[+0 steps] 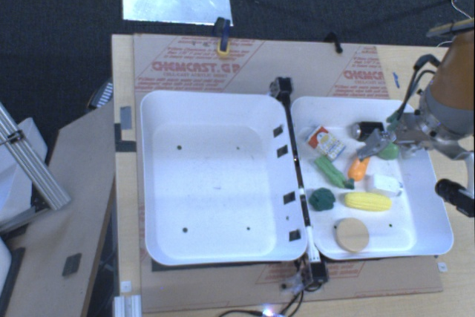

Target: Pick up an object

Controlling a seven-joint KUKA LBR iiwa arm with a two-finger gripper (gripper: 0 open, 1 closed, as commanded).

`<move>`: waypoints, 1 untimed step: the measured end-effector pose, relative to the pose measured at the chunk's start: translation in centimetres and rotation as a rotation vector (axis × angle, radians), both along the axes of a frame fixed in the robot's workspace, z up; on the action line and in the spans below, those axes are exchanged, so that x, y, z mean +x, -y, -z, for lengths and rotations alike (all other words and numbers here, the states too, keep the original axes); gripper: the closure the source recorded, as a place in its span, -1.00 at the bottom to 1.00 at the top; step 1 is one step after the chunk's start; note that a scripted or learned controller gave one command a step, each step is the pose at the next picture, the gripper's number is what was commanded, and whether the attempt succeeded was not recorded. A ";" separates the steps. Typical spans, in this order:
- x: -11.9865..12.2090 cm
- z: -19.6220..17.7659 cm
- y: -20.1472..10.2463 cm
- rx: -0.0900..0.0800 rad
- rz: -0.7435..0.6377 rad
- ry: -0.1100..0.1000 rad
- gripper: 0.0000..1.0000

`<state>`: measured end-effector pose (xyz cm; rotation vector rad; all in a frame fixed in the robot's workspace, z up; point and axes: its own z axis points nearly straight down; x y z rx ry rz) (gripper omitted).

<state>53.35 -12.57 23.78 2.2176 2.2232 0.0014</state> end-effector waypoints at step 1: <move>0.6 8.9 6.6 -0.001 0.004 0.000 -1.00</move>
